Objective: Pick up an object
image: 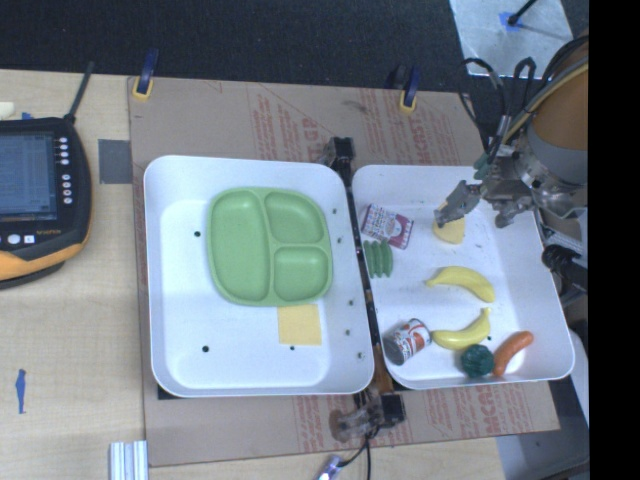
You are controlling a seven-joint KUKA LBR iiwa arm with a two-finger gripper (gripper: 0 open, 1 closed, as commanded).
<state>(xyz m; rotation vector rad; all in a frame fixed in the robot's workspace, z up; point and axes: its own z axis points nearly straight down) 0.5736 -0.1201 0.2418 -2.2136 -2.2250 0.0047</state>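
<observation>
Jaws [455,208] hover just above the yellow wedge [451,231].

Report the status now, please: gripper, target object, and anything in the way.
Gripper low in right bin, over yellow wedge. Grasp not confirmed. Pink packet nearby on the left, apart. Bananas nearer the camera, not blocking.

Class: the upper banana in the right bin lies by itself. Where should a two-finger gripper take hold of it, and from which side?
Grip the upper banana across its thick middle, coming straight down from above. It lies flat on the right bin floor with bare space on both long sides, so the fingers probably fit either side of the curve; the tapered tips would likely slip.
</observation>
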